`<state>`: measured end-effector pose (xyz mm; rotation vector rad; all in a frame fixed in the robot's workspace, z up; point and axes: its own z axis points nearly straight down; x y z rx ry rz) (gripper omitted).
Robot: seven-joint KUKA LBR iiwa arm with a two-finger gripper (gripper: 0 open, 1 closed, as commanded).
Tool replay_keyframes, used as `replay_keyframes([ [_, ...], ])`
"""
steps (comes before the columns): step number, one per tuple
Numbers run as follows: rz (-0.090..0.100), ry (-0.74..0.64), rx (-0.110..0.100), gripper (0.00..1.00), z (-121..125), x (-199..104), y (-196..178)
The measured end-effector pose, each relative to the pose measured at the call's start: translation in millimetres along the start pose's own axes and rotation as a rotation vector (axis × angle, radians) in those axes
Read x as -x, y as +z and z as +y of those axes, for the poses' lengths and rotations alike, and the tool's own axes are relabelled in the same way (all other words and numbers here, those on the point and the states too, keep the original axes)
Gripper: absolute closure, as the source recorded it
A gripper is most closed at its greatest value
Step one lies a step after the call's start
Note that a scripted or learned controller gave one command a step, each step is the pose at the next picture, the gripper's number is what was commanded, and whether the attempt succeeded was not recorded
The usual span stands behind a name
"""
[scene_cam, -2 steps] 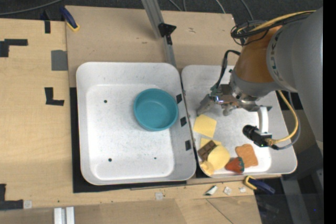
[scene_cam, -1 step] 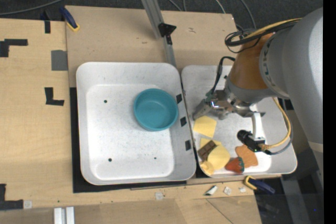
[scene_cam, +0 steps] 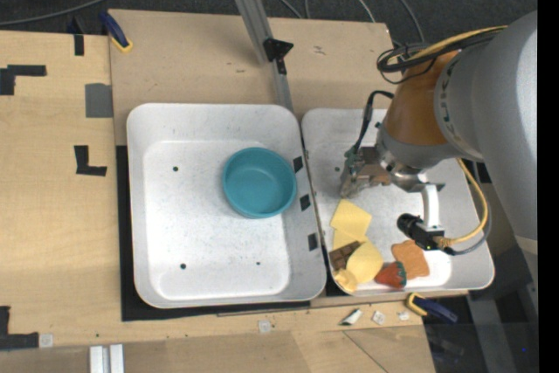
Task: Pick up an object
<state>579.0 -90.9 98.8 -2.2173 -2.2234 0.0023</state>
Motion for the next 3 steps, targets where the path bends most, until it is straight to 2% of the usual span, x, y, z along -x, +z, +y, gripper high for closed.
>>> replay_keyframes([
  [3, -0.001, 0.001, 0.007, 1.00, -3.5, 0.5, -153.2],
])
